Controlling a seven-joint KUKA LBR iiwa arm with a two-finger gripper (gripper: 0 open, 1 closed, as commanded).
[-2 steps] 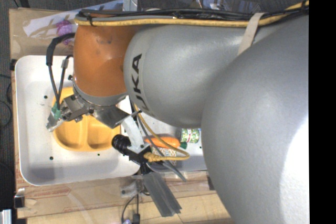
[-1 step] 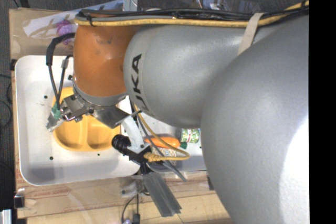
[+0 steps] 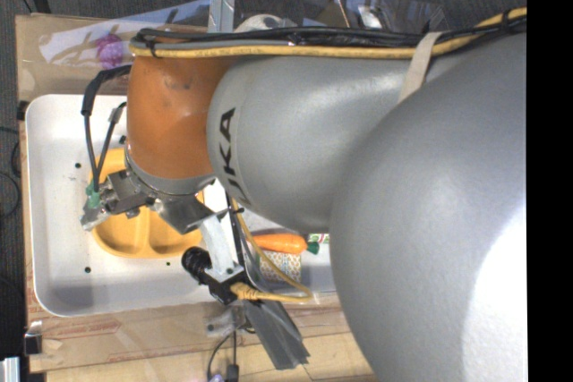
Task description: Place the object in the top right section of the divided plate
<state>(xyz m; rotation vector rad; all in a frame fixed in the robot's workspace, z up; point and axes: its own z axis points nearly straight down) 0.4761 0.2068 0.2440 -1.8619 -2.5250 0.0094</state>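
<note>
A yellow divided plate lies in the left white bin; the arm covers most of it, leaving its near rim and a strip at its left edge in sight. My gripper hangs low over the plate's left part, with green-tipped cables beside it. The wrist and its orange band block the plate's sections, and what lies in them is hidden. An orange carrot lies in the right bin, just right of the wrist, apart from the gripper.
The grey arm hides nearly all of the right bin. A patterned item sits under the carrot. A purple thing lies on the bench behind the left bin. The wooden bench edge runs along the front.
</note>
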